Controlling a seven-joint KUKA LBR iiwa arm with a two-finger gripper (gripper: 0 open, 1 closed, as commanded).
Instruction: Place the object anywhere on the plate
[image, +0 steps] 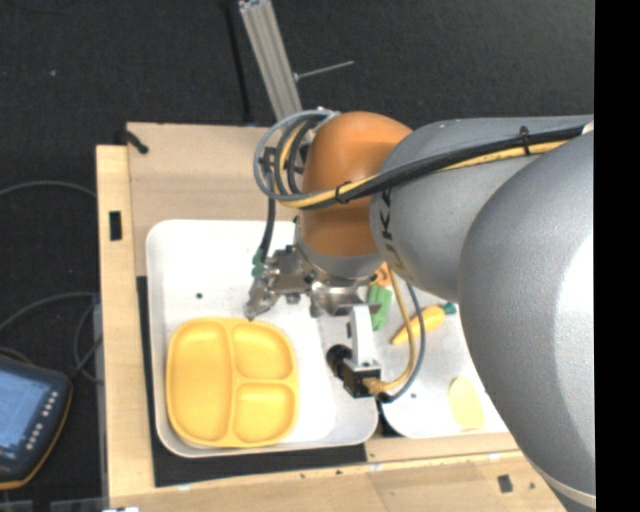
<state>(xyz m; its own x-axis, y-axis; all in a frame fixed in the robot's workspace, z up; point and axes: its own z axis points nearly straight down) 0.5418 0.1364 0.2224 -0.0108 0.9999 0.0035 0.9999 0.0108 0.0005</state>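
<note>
A yellow plate (232, 381) with three compartments lies in the front left of the left white bin (185, 252). Nothing rests on it. My gripper (262, 300) hangs just above the plate's far right edge, under the orange band of the wrist. In the right bin, a green object (379, 305), an orange-yellow carrot-like piece (424, 322) and a pale yellow object (466, 402) lie partly hidden by the arm.
The arm covers most of the right bin (430, 425) and the right part of the left bin. Black cabling and a connector (352, 375) hang below the wrist over the divide between the bins. A teach pendant (25, 412) lies off the bench at left.
</note>
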